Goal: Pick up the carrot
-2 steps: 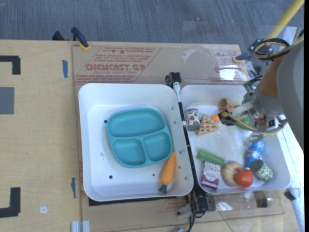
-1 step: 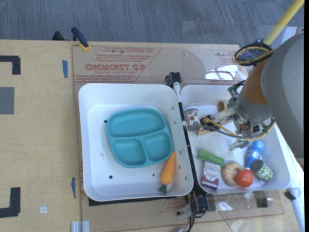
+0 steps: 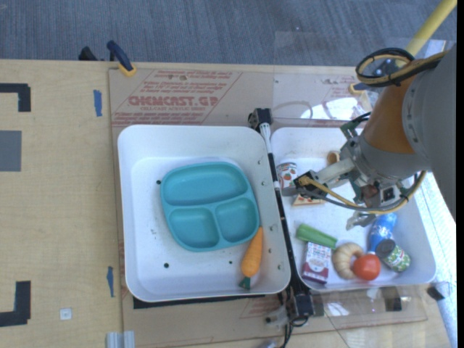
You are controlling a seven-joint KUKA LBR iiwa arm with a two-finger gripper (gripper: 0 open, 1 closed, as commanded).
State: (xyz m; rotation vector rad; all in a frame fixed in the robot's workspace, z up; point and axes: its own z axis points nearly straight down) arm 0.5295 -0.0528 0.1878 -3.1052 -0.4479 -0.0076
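Observation:
The carrot (image 3: 251,255) is orange with a small green stem end. It lies in the left bin (image 3: 138,194), near that bin's lower right corner, just beside the teal divided plate (image 3: 209,205). My gripper (image 3: 368,207) hangs below the grey and orange wrist over the middle of the right bin (image 3: 420,267). It is well to the right of the carrot, with the bins' shared wall between them. Nothing shows in its grasp.
In the right bin lie a green vegetable (image 3: 315,234), a maroon packet (image 3: 316,261), a bagel (image 3: 344,255), a red tomato (image 3: 367,267), a blue bottle (image 3: 382,228), a dark can (image 3: 395,256) and a small printed cup (image 3: 288,173).

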